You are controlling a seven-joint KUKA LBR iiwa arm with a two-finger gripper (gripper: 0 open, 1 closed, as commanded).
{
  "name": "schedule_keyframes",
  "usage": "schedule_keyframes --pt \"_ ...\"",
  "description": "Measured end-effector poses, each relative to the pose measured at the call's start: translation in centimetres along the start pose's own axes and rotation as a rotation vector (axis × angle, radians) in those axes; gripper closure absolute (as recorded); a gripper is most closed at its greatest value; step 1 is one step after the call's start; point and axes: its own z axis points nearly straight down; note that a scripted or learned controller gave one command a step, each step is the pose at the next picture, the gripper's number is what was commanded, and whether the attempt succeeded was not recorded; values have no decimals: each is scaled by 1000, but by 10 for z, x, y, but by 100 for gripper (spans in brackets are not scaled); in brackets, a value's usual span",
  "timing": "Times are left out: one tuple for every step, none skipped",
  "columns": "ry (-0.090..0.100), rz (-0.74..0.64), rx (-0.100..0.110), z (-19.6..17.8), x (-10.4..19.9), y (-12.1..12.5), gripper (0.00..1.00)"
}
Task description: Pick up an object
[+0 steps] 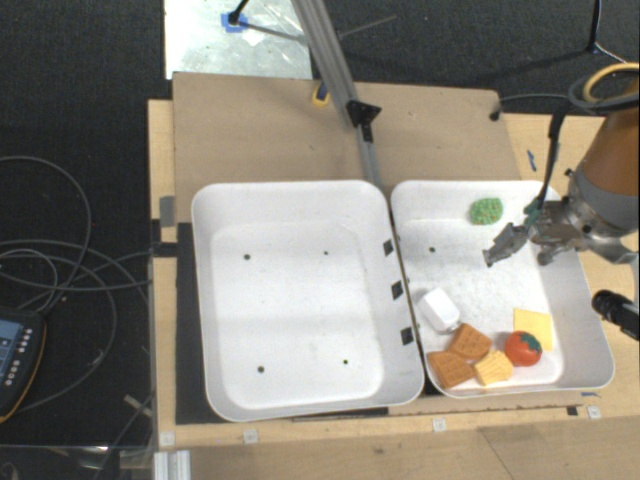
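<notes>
The right bin point(575, 298) holds several small items. A green round piece point(486, 210) lies near its back wall. At the front sit a white block point(438, 310), two brown crackers point(469, 342) point(449, 368), a yellow cracker point(493, 368), a red tomato point(522, 348) and a yellow wedge point(533, 325). My gripper point(522, 251) hangs over the middle right of this bin, just in front of and to the right of the green piece. It is open, its two dark fingers point(498, 250) spread apart, with nothing between them.
The left bin point(290, 298) sits beside the right one, joined by black clips point(396, 290) along the shared rim. A grey pole point(335, 58) slants in from the top towards the bins' back edge. Cables lie on the dark floor at left.
</notes>
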Motion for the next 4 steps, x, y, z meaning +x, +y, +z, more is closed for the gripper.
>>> schedule_keyframes --pt "0 1 -1 0 0 0 0" --pt "0 4 6 62 -3 -3 0" --pt "1 3 6 124 0 0 0" --pt "-1 4 1 152 0 1 0"
